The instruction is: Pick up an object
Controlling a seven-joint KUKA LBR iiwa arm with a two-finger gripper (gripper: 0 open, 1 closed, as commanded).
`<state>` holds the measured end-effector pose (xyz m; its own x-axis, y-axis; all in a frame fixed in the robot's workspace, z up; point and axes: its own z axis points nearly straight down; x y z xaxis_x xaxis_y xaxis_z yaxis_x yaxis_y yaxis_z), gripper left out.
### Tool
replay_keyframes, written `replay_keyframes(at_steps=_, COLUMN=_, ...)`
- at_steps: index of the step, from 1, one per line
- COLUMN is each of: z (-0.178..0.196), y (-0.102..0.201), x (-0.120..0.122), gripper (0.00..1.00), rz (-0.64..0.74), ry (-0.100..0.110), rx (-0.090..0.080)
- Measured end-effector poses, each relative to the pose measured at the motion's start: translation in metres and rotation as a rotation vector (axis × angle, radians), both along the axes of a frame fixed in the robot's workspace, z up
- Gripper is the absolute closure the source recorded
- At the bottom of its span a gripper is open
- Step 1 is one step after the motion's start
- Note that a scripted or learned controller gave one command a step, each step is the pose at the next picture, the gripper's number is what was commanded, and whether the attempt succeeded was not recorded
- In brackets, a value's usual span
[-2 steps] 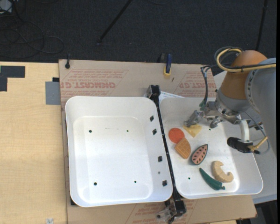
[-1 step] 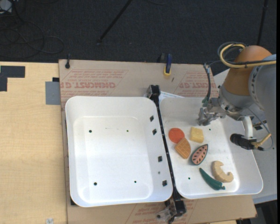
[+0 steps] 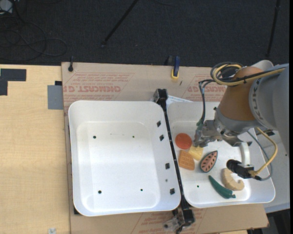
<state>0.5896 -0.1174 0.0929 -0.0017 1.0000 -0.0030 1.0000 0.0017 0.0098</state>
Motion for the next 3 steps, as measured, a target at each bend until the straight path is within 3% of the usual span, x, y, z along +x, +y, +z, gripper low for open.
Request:
replay_keyframes(at_steps=1, z=0.102, y=0.091, x=0.047, gripper=1.00, rz=0.009, ry=-0.001, rx=0.006)
replay_keyframes(at_steps=2, z=0.185, y=0.121, x=0.056, gripper=1.00, rz=0.002, ry=0.002, rx=0.004)
replay_keyframes(at_steps=3, z=0.140, y=0.056, x=0.041, gripper=1.00, rz=-0.007, ry=0.017, rx=0.001)
